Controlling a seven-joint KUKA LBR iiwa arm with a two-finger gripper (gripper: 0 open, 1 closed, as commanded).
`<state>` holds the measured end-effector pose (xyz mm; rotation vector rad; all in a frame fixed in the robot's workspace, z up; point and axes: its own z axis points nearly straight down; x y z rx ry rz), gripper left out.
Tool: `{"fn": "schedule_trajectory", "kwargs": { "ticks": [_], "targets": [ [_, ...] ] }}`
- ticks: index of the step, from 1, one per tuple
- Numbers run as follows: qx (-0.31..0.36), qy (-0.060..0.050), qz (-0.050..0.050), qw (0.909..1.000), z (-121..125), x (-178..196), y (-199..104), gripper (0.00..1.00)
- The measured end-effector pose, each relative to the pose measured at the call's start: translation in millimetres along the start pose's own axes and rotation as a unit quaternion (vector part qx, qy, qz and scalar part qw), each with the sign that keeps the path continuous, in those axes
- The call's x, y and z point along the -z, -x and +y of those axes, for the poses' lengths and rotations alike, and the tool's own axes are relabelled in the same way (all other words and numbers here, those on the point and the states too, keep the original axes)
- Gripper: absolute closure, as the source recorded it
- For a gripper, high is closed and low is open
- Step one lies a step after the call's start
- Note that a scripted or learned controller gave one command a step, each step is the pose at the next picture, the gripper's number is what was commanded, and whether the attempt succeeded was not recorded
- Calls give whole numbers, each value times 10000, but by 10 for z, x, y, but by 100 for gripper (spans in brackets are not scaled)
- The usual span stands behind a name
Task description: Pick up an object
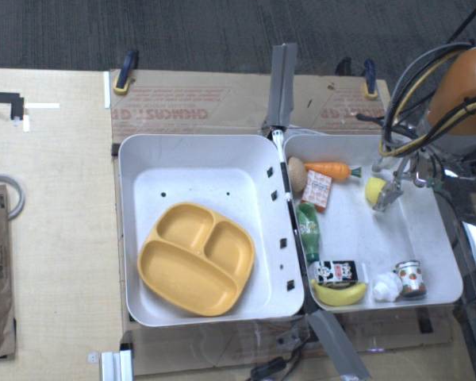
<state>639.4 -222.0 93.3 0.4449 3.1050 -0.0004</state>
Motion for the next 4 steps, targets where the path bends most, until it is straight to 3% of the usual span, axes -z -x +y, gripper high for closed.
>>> {"fn": "schedule_trajectory", "kwargs": {
  "ticks": [1,2,3,4],
  "targets": [
    [1,0,-3,10000,0,3,2,0],
    [-999,-1,-12,9950,100,5,86,0],
    [-79,-2,-20,10000,38,440,135,0],
    [-329,0,1,9995,-48,98,-273,0]
  ]
}}
